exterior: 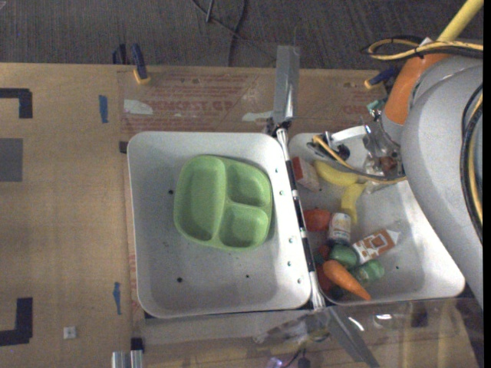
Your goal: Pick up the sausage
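Toy foods lie piled along the left side of the right bin [430, 278]. A dark reddish piece [325, 279] shows partly under the carrot [347, 279] by the divider; it may be the sausage, but most of it is hidden. My gripper [377, 159] hangs over the bin's far end, just above the right tip of the banana [340, 179]. It is well apart from the reddish piece, and nothing shows in its grasp.
The left bin [153, 228] holds a green divided plate [224, 202]. Around the carrot lie an orange-red item [316, 219], a small bottle [340, 227], an orange-and-white carton [374, 244] and green pieces [370, 271]. The arm's grey body [449, 152] covers the right bin's right side.
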You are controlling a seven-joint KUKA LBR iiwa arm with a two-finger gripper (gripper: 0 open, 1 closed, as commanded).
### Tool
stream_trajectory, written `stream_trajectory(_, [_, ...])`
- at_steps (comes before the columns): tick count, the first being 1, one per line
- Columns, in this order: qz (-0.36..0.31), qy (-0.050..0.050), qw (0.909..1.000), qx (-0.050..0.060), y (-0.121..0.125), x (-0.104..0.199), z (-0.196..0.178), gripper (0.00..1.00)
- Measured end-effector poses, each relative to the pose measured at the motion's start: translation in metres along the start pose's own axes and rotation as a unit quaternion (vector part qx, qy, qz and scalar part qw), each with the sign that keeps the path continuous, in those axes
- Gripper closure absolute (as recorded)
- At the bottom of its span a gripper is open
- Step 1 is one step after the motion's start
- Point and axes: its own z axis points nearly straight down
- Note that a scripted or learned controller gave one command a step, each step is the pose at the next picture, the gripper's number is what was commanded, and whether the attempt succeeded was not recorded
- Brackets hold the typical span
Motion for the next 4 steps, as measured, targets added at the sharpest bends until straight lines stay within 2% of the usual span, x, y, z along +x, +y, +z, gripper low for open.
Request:
stream_trajectory(1, [-0.004, -0.001, 1.0, 0.004, -0.022, 0.011, -0.234, 1.0])
stream_trajectory(2, [-0.183, -0.002, 0.983, 0.006, 0.057, -0.047, -0.214, 1.0])
stream_trajectory(3, [-0.36, 0.001, 0.933, 0.003, 0.084, -0.036, -0.316, 1.0])
stream_trajectory(4, [-0.481, 0.001, 0.8767, 0.004, 0.073, -0.009, -0.181, 1.0])
